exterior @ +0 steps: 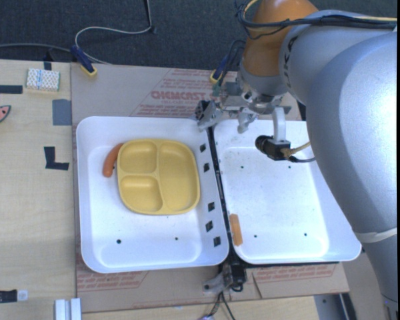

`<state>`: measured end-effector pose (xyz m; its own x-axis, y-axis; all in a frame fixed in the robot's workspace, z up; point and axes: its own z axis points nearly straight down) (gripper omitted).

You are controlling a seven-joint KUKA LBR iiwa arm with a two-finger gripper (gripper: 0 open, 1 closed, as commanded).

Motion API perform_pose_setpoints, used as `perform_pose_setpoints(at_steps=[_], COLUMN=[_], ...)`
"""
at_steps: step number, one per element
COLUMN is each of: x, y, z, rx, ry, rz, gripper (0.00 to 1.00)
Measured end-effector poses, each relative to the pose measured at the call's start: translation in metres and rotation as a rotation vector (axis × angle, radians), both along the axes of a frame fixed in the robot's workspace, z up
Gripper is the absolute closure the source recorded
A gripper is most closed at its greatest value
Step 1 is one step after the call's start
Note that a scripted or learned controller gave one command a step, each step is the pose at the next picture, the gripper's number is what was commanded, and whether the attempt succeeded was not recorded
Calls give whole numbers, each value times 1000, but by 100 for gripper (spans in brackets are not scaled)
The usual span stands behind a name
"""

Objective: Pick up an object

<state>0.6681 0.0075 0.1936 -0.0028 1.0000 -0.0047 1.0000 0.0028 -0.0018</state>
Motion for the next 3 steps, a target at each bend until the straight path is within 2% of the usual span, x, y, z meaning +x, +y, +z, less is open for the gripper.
perform_pose_setpoints(at_steps=[1,2,3], x=[0,0,0], y=[0,0,0], z=[10,10,19], rx=[-2,-3,-5], ry=[0,1,1], rz=[1,1,2], gripper=[100,0,100])
